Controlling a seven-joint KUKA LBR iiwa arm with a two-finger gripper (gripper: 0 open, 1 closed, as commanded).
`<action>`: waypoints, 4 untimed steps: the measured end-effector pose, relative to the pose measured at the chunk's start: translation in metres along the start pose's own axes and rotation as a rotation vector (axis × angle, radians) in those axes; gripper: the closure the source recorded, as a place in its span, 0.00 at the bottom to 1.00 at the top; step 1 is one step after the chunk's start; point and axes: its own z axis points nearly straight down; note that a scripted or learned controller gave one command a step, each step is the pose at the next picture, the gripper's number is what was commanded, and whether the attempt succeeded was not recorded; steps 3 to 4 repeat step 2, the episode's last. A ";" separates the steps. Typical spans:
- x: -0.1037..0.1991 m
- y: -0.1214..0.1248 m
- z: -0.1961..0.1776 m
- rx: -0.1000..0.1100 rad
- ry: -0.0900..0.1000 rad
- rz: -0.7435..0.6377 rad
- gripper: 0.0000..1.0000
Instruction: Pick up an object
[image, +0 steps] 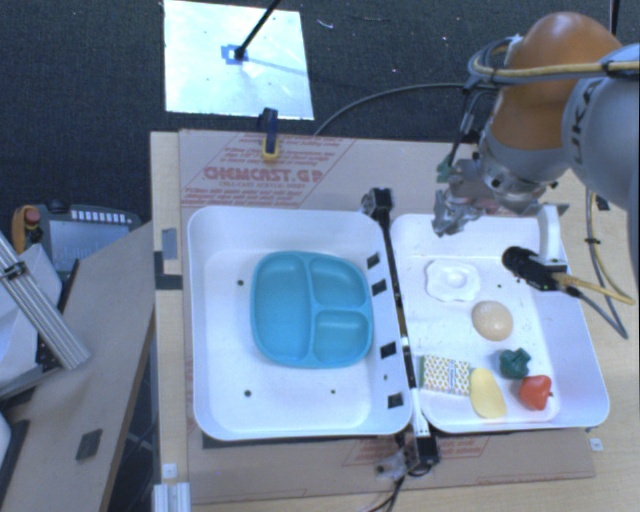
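Robotics lab: white bins (300, 225) on cardboard-covered bench (290, 165), teach pendant (85, 235), loose cables (400, 95).

A blue divided plate (310, 322) lies mid-left bin (215, 400). In the right bin (590, 395), a fried egg (452, 280) sits near the back edge, a beige ball (492, 320) mid-bin; a patterned packet (446, 374), banana (487, 393), possibly a tomato (535, 392) line the front edge. The gripper (450, 218) hangs over the back-left corner.

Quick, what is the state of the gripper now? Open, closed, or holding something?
Gripper: above the far edge of the right bin, nothing seen held; open or closed cannot be told.
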 end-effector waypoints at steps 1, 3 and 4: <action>0.051 0.013 0.015 0.000 0.000 0.000 1.00; 0.102 0.013 0.029 0.000 0.000 0.001 1.00; 0.102 0.013 0.029 0.000 0.000 0.001 1.00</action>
